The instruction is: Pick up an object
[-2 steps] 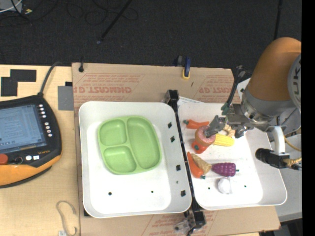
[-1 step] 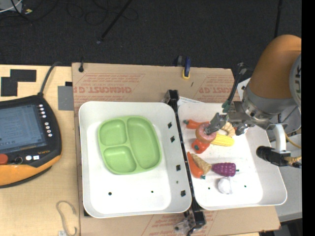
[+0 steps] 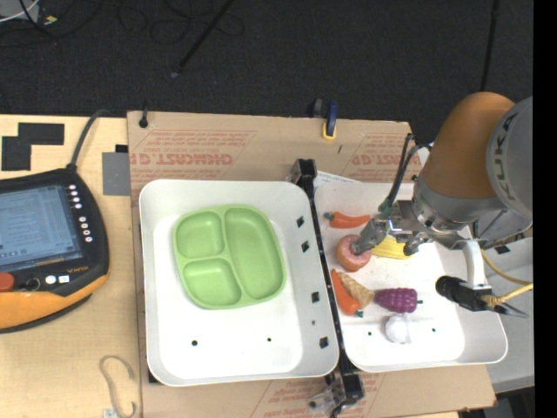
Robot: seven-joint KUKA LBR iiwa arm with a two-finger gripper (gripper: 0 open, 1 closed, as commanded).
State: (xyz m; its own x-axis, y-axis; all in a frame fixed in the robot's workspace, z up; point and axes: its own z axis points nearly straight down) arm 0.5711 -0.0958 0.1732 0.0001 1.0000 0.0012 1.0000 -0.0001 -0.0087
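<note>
The right bin (image 3: pixel 487 342) holds several toy foods. An orange carrot-like piece (image 3: pixel 348 219) lies at the back left, with a pink donut (image 3: pixel 351 252) just in front of it. A yellow item (image 3: pixel 393 251) lies beside the donut. Nearer the front are an orange and tan wedge (image 3: pixel 348 291), a purple grape bunch (image 3: pixel 396 300) and a small white object (image 3: pixel 397 329). My gripper (image 3: pixel 392 239) hangs low over the yellow item, open. Its left finger (image 3: pixel 369 237) is by the donut's edge and the right one by the yellow item's far end. Nothing is lifted.
The left bin (image 3: pixel 165 338) bears a green divided plate (image 3: pixel 229 255). A black divider (image 3: pixel 315 268) runs between the bins. A teach pendant (image 3: pixel 43 242) lies on the bench at the left. A black fitting with cables (image 3: pixel 461 293) hangs over the right bin's right side.
</note>
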